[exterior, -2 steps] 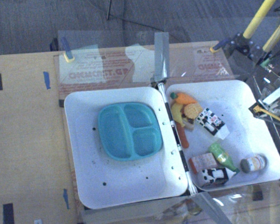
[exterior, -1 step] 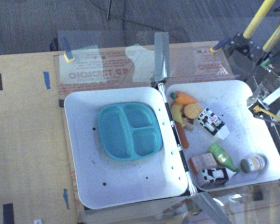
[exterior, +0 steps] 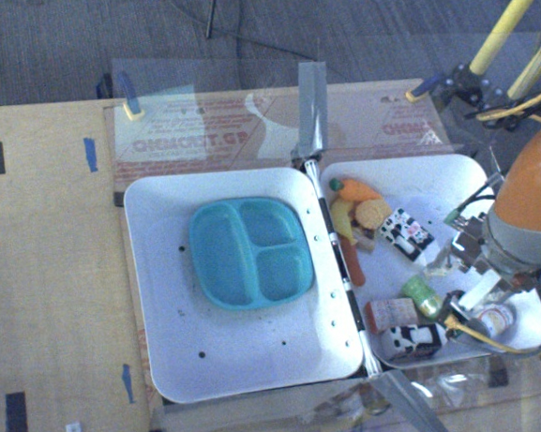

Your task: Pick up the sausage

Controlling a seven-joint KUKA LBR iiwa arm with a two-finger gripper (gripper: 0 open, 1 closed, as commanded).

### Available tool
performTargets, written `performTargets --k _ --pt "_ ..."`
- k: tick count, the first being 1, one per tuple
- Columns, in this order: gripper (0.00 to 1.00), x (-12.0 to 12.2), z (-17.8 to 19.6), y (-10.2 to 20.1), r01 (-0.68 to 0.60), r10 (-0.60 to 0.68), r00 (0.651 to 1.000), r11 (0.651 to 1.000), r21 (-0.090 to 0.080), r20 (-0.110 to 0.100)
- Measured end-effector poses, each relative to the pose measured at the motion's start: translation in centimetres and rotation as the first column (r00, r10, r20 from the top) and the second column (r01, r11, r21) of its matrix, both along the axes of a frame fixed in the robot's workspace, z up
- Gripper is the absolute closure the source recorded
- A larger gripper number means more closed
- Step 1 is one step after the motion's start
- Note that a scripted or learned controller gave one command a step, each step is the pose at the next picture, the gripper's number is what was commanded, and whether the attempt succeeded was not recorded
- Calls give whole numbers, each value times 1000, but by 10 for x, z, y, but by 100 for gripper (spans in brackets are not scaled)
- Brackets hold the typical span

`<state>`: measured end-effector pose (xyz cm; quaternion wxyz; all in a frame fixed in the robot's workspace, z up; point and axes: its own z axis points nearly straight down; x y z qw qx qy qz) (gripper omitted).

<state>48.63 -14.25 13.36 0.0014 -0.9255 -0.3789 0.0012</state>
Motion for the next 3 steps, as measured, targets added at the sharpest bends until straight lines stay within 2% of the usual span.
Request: performTargets --k 1,2,3 --pt "0 90 -44 18 23 -23 1000 1000 -3 9" --pt "0 149 -46 14 227 -227 974 974 -7 -18" --pt "0 159 -45 -16 539 -539 842 842 0 7"
